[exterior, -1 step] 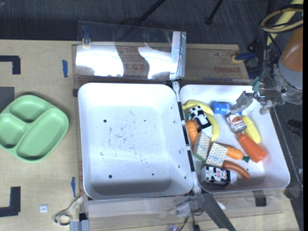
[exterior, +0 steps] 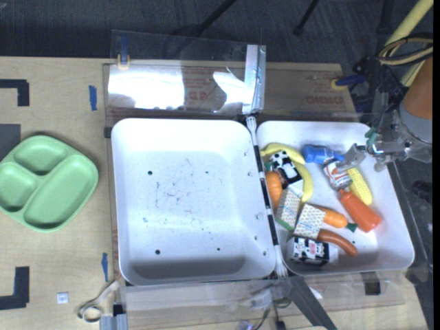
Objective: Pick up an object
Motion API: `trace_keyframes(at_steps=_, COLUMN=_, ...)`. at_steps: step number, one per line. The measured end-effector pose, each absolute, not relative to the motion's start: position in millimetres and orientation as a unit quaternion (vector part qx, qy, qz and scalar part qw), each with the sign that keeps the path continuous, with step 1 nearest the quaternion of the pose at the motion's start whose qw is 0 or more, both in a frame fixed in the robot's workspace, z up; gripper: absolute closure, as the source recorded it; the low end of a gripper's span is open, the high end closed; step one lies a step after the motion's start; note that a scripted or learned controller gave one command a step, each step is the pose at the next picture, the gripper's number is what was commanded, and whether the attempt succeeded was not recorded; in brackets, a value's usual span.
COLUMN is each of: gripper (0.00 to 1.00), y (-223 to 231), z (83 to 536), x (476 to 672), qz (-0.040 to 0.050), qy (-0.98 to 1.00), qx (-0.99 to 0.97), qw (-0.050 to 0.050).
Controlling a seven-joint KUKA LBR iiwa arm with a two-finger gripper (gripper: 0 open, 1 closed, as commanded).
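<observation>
Two shallow white bins sit side by side on the table (exterior: 55, 81), which is the largest thing in view. Behind them a clear plastic sheet (exterior: 185, 78) stands upright against a cardboard panel (exterior: 309, 91). Of the pair, the left bin (exterior: 185, 198) shows only a scuffed white floor, while the right bin (exterior: 395, 253) carries a crowd of toy food. At the left of the table, well apart from the bins, lies a green divided plate (exterior: 45, 181) with three compartments.

From the right the grey arm (exterior: 416, 126) reaches in over the right bin's far corner, and its hand (exterior: 361, 153) hangs just above the objects there; whether the hand is apart or together cannot be told at this angle.

Within the right bin, a yellow banana (exterior: 300, 165) curves along the left side around a black-and-white cow-patterned piece (exterior: 282, 163). An orange bottle (exterior: 361, 212) lies near the right wall, touching a yellow corn cob (exterior: 361, 184). A carrot (exterior: 333, 218) and a chilli-like red-orange piece (exterior: 337, 241) lie near the middle, beside a pale waffle-textured block (exterior: 309, 220). A blue item (exterior: 317, 155) rests near the hand, and a small red-and-white can (exterior: 338, 174) lies just below the hand.
</observation>
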State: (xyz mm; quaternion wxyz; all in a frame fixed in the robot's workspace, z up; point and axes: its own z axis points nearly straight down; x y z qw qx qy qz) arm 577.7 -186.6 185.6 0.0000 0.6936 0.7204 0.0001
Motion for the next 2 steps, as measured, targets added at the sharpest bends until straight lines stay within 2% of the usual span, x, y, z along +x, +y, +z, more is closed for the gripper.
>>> trace_keyframes(at_steps=1, gripper=0.00, y=-212, z=94, x=602.0, qz=0.0053, qy=0.721, qx=0.692, qw=-0.005)
trace_keyframes(at_steps=2, gripper=1.00, y=-210, z=105, x=603.6, qz=0.0068, qy=0.722, qx=0.692, qw=-0.005)
